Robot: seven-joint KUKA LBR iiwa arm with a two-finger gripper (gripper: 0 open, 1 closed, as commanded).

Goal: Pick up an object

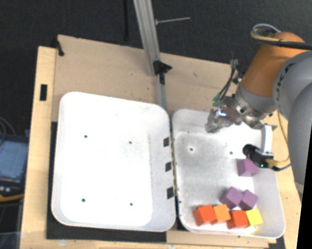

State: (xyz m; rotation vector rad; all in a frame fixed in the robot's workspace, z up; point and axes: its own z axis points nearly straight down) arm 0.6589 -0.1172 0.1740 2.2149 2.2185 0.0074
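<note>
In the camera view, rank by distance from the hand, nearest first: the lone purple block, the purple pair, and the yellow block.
Measured from the hand, at the right-hand white bin's upper edge:
1. Lone purple cube-shaped block, near the bin's right wall, below the hand.
2. Pair of purple blocks, lower in the bin.
3. Small yellow block, in the lower right corner beside the orange blocks.

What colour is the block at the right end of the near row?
Yellow block, clearest in the camera view.

Even overhead light, white bins (115, 107) glaring, slightly soft focus
</note>
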